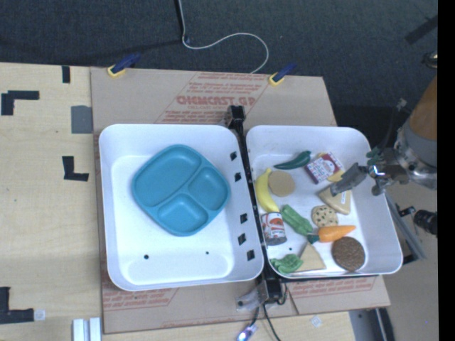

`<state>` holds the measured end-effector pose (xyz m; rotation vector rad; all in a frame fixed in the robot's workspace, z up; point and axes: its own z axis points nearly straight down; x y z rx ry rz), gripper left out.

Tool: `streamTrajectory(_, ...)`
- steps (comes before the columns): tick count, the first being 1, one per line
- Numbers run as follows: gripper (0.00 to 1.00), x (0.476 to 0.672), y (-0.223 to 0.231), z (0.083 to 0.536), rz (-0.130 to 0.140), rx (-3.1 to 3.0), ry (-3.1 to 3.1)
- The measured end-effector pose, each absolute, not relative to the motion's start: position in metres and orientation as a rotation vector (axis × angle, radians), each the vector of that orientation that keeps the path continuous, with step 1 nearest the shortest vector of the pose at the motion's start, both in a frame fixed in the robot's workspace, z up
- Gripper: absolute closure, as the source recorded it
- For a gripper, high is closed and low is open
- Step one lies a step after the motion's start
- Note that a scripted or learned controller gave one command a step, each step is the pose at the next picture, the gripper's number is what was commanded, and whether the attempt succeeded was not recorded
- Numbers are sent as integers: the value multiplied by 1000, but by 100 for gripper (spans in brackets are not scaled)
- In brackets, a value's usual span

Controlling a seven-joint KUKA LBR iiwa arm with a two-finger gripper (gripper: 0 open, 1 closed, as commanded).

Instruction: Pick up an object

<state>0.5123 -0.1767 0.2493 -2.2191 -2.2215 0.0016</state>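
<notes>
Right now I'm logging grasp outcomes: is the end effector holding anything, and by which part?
Cannot be told: the end effector hangs over the right white bin, above a pale yellow cheese wedge.

This was a robotics lab or test cell, not a home or kitchen. A light wooden bench (43,212) carried black tape marks and a cardboard sheet (213,98) held down by yellow and blue clamps (124,64). Two shallow white bins (114,190) sat side by side on it, one with toy food (313,219), one with a blue divided plate (180,188). A loose white cable (213,45) trailed over dark carpet (85,13), and a robot arm (419,148) reached in from the right
</notes>
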Motion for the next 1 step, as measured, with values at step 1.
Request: streamTrajectory(1,0,482,-106,240,2,-2211,-2224)
